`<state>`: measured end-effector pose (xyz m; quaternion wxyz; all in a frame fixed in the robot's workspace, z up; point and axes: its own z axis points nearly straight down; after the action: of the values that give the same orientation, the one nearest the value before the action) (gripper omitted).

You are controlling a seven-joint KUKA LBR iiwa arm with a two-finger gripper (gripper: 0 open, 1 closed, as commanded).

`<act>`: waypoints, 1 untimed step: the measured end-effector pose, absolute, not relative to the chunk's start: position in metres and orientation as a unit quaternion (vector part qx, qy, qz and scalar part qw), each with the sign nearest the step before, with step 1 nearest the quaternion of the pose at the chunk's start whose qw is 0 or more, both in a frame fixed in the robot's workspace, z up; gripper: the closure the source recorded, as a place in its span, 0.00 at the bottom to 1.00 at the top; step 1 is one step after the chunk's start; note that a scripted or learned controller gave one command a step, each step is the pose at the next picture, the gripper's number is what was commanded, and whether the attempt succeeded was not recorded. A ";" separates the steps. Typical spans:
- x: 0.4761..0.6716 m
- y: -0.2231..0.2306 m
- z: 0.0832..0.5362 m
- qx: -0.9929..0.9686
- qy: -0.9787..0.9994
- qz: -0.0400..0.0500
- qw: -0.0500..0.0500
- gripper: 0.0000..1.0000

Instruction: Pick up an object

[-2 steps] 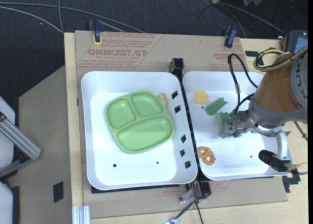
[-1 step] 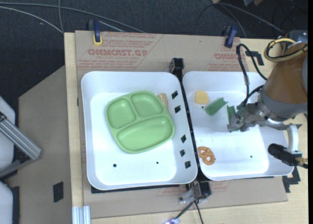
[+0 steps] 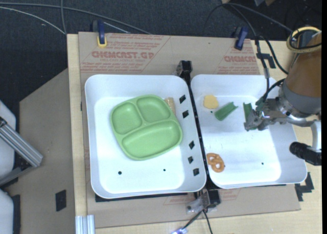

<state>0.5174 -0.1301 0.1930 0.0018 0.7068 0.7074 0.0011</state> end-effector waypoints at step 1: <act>0.514 -0.133 0.238 0.707 0.707 0.002 0.003 1.00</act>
<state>0.5141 -0.1327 0.2379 0.0026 0.7068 0.7075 0.0016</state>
